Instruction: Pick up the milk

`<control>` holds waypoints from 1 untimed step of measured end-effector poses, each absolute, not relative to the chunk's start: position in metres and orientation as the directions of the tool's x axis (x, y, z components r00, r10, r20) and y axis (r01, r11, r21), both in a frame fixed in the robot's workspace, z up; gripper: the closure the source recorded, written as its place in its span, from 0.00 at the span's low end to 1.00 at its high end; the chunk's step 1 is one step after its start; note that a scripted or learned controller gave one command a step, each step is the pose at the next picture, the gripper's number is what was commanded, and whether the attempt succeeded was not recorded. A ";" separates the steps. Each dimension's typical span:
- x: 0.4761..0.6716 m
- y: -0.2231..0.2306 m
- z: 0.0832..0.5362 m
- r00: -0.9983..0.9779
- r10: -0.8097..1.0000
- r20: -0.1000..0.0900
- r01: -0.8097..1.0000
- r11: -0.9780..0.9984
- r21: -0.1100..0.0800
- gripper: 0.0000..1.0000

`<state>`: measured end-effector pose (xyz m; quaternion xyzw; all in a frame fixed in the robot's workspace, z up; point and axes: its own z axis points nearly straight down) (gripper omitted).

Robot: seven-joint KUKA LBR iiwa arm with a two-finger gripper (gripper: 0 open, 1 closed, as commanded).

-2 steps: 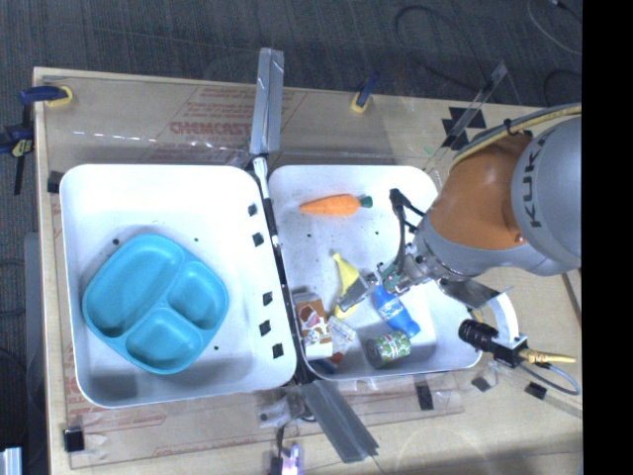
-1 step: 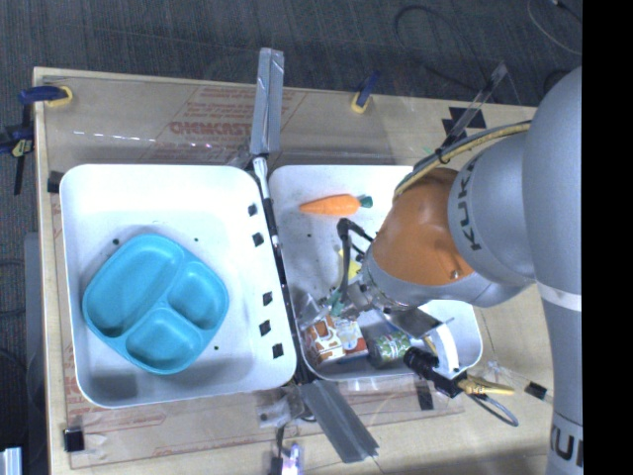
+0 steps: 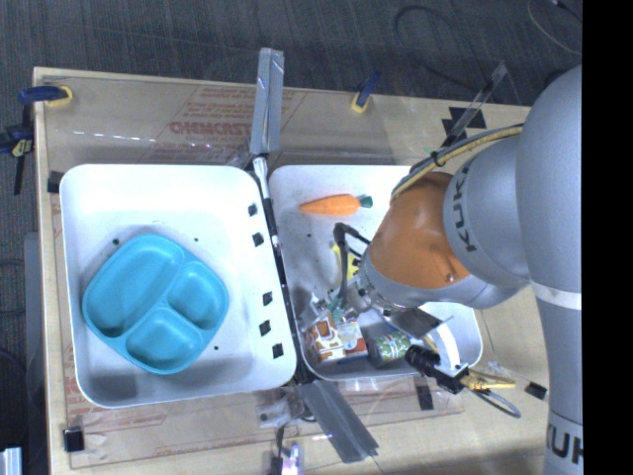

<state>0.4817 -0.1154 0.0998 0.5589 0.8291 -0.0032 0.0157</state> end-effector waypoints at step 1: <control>0.481 -0.110 0.104 -0.387 0.922 -0.018 0.922 0.387 0.006 1.00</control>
